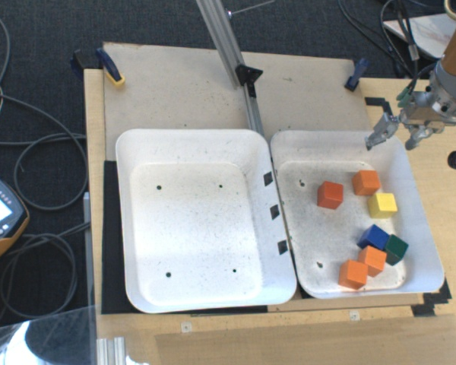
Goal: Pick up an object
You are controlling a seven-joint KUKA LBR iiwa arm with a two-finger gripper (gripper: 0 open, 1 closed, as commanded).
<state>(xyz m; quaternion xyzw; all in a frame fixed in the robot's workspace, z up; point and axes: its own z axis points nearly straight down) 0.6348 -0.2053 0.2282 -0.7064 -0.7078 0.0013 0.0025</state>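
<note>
Several small blocks lie in the right bin (pixel 311 276): a red block (pixel 330 195), an orange block (pixel 366 182), a yellow block (pixel 382 204), a blue block (pixel 374 236), a dark green block (pixel 396 248), and two orange blocks (pixel 362 266) near the front. My gripper (pixel 396 136) hangs above the bin's far right corner, open, with nothing between its fingers. It stands well above and behind the blocks.
The left bin (pixel 133 226) sits beside the right one, with black clips along the shared rim. A slanted metal rail (pixel 226 44) crosses the back of the bench. Blue clamps (pixel 110 67) hold the bench's far corners. Cables lie on the floor at left.
</note>
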